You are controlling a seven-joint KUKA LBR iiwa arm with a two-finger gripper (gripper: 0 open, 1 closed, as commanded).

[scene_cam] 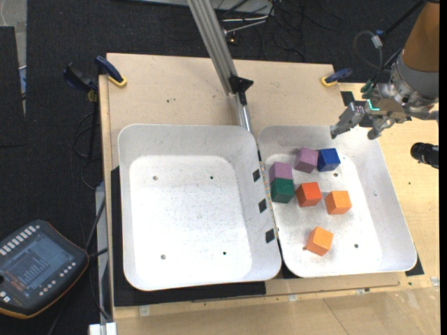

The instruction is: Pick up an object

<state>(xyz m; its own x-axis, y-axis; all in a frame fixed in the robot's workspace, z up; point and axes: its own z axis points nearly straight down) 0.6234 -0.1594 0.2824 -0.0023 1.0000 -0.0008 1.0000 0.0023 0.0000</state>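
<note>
Nearest the camera, at the lower left and off the surface (174, 82), lies a teach pendant (38, 267), kept clear of the work area. Beyond it the left bin (133, 145) sits beside the right bin (391, 243), their inner rims touching. All the candidate objects lie in the right bin, scattered loosely so each may be gripped alone: an orange cube (320, 241) nearest, apart from the rest; farther in, another orange cube (338, 202) and a red-orange cube (309, 194) just beside it; a green cube (282, 190) touching a purple cube (281, 171) close to the left bin; then a second purple cube (305, 160) against a blue cube (328, 159). Farthest, over the right bin's far rim, hangs the gripper (357, 127), its fingers spread apart and holding nothing, raised above the cubes, probably poised to descend on one. The blue cube lies closest beneath it.
</note>
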